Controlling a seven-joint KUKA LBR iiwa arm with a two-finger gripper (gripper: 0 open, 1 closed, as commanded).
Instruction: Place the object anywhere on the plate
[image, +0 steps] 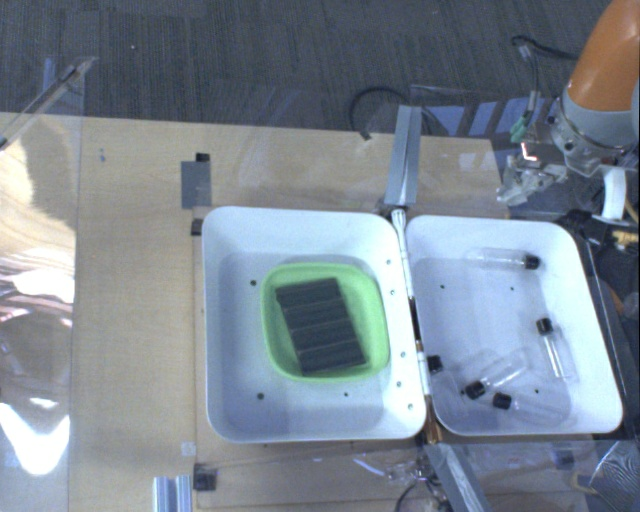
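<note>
- Camera view, from above: two white bins sit side by side on a pale wooden surface (120, 300), their inner rims touching at centre.
- Left bin (225, 400): a green plate (274, 310) lies near its middle. A dark ribbed block (320, 326) rests on the plate, turned at a slight angle and wholly inside the rim.
- Right bin (590, 400): four clear vials with black caps lie flat on the floor.
- One vial (498, 259) lies along the far wall, with its cap pointing right.
- A second vial (553, 352) lies near the right wall, with its cap toward the far side.
- The last two vials (496, 377) lie close together near the front wall, caps toward the left.
- The grey arm (600, 70), with its orange band, enters at the upper right corner.
- The tool (522, 183) hangs beyond the far rim of the right bin, over the surface and outside both bins.
- Whether the tool is spread or pressed together cannot be told from this angle; nothing is seen in its grasp.
- The far-wall vial is the nearest to the tool, just across the rim from it. The others lie well apart from it, toward the front.
- The block and plate lie far to the tool's left, in the other bin, across the centre divide.
</note>
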